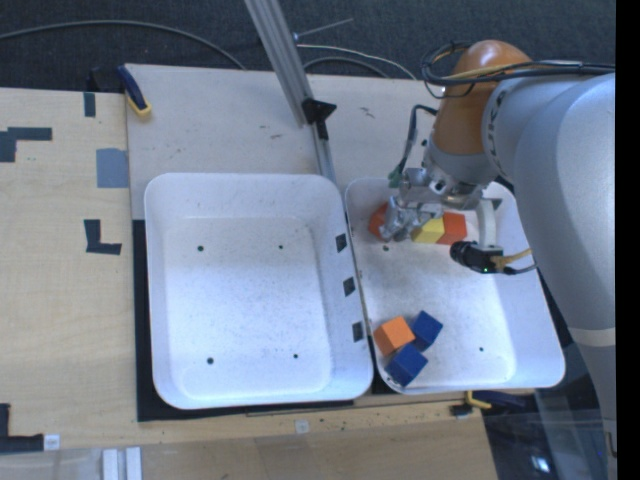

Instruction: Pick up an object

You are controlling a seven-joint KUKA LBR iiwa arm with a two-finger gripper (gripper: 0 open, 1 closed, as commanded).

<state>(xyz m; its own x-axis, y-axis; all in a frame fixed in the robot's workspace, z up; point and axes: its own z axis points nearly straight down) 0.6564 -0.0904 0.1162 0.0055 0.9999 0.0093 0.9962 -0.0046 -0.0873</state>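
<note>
A pale wooden worktop [60, 298] carries two shallow white bins side by side, the left bin [160, 268] holding nothing but dark specks on its floor. The right bin [520, 363] holds the blocks. Near its far end a red-orange block [378, 220], a yellow block [432, 232] and an orange block [455, 225] sit bunched together, and the pincer [403, 223] hangs right over this cluster, low among them. Whether it is spread or pinching anything, I cannot tell from this angle.

Toward the near end of the same bin lie another orange block [394, 333] and two blue blocks [427, 327] [407, 365], touching one another.

Grey and dark tape patches [112, 167] mark the worktop's left part. A slanted metal rail [275, 38] rises behind the bins. Beyond the worktop is dark carpet [150, 8] with cables [120, 26] trailing across it. A blue-and-yellow clamp [134, 92] grips the far left corner of the board.
</note>
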